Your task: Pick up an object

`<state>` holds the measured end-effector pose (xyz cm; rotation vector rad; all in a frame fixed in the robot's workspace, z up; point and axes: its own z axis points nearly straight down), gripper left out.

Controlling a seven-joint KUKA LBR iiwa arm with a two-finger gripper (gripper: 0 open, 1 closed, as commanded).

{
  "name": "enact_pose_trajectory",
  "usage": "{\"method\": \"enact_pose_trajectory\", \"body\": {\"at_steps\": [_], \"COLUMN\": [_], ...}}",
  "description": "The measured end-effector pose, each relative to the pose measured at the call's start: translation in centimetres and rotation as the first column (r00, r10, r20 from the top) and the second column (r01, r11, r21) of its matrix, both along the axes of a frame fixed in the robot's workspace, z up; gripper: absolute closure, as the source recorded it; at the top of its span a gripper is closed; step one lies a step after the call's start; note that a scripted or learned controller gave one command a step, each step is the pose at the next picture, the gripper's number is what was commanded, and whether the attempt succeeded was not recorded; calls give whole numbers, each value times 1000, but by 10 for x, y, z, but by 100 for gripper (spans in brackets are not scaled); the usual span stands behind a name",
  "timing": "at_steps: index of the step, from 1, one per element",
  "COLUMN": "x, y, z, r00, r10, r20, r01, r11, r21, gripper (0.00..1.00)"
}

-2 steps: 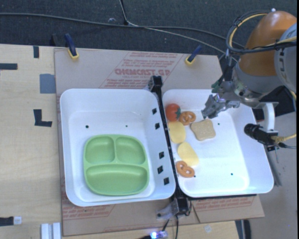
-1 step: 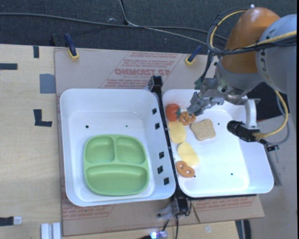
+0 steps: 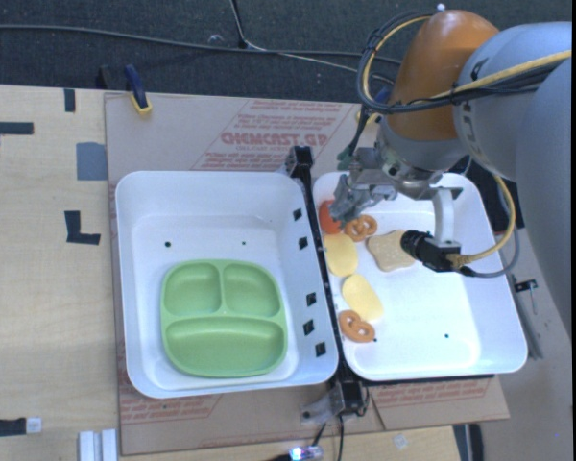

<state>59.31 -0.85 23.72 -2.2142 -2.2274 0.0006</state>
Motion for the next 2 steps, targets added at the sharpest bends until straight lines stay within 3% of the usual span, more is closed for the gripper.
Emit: {"method": "enact_pose_trajectory", "body": {"at_steps": [2], "x": [45], "y": [111], "z": [-17], "r00": [1000], "r10": [1], "r20": [1], "r01": [-1], "r11": [1000], "r21": [1], "gripper": [100]}}
